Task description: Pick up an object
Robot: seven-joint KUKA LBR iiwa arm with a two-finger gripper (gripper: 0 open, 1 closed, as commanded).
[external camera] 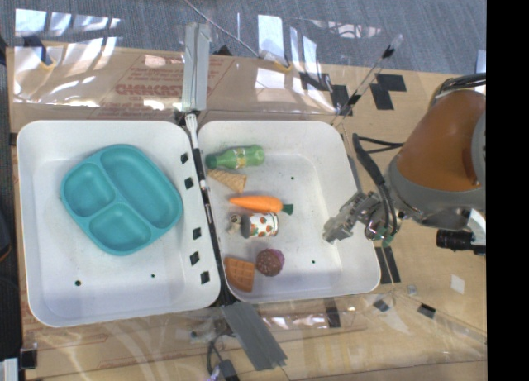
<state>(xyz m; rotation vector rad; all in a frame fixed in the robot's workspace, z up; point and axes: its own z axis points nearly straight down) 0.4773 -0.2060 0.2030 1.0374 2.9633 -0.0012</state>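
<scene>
Carrot (pixel 258 203), nine o'clock of gripper (pixel 340 226): probably light, stiff, slick plastic; best pinched mid-body across its width. Jaw state impossible to tell.

Plate (pixel 121 198) left bin; carrot (pixel 259 203) right bin.

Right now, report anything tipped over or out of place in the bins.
The green bottle and the small can lie on their sides in the right bin. The teal divided plate sits askew in the left bin.
</scene>
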